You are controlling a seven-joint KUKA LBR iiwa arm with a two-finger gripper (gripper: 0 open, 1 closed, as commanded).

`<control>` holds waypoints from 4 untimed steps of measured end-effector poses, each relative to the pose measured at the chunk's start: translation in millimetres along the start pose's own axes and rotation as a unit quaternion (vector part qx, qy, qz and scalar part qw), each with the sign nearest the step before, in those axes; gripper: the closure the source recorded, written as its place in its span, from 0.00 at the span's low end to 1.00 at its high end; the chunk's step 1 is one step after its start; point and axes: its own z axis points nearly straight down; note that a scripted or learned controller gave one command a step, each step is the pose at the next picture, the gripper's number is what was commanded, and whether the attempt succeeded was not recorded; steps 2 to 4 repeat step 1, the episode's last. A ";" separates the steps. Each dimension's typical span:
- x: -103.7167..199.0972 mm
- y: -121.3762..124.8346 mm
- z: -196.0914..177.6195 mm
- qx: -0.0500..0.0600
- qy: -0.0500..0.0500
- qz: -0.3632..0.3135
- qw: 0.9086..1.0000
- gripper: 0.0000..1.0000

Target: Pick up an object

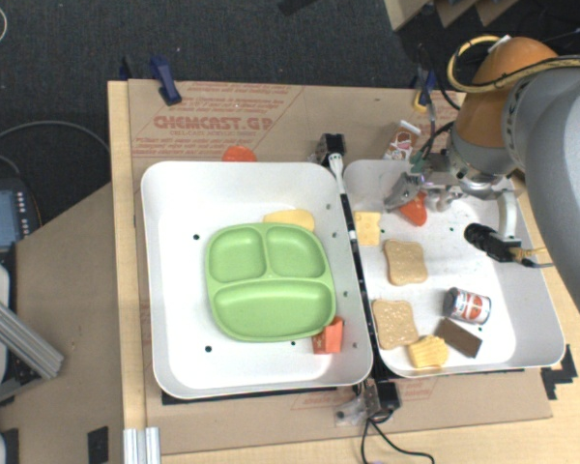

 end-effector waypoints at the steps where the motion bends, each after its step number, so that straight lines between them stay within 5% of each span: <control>1: -1.1 -3.3 -12.0 0.002 0.000 0.001 1.000 1.00; 4: -1.1 -3.3 -12.0 0.002 0.000 0.001 1.000 1.00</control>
